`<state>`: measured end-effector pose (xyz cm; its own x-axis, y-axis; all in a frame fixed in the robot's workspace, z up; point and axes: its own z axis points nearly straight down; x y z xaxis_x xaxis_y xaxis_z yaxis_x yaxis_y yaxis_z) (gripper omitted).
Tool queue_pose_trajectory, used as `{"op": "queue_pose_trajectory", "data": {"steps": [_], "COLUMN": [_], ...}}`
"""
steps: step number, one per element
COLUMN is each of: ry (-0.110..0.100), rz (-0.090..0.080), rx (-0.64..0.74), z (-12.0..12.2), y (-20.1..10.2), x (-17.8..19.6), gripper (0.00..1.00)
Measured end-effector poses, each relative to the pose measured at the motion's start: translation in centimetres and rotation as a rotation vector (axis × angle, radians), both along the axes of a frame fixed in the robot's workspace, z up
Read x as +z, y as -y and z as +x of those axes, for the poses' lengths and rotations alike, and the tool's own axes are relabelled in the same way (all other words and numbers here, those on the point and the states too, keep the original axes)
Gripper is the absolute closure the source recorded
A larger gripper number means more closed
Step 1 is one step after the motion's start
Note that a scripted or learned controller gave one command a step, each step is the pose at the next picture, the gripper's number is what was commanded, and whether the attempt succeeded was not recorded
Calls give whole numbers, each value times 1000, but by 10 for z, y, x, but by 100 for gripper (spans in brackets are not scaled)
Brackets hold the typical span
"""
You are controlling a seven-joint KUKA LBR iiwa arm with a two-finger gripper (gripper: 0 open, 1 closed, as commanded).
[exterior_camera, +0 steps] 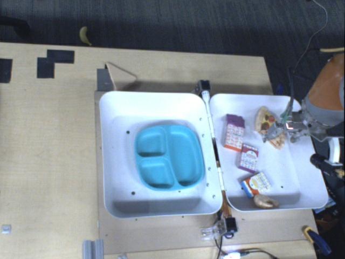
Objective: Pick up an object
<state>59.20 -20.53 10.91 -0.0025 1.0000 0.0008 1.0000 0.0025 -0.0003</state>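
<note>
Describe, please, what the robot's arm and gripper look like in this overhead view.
The arm enters from the right as a rounded grey body with a broad orange band above the wrist. At its end sits a small metallic grey gripper with a tiny bright spot on it. Darker black parts lie lower along the right side. Finer markings are too small to read.

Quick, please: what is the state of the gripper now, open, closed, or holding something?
Gripper: cannot be told; it is over the pizza slice in the right bin.
</note>
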Motion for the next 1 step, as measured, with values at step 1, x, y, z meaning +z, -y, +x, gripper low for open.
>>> {"op": "queue_pose_trajectory", "data": {"steps": [1], "ry": [8], "rz": [-2], "rx": [3], "z": [3], "y": [0], "x": [13], "gripper": [100]}}
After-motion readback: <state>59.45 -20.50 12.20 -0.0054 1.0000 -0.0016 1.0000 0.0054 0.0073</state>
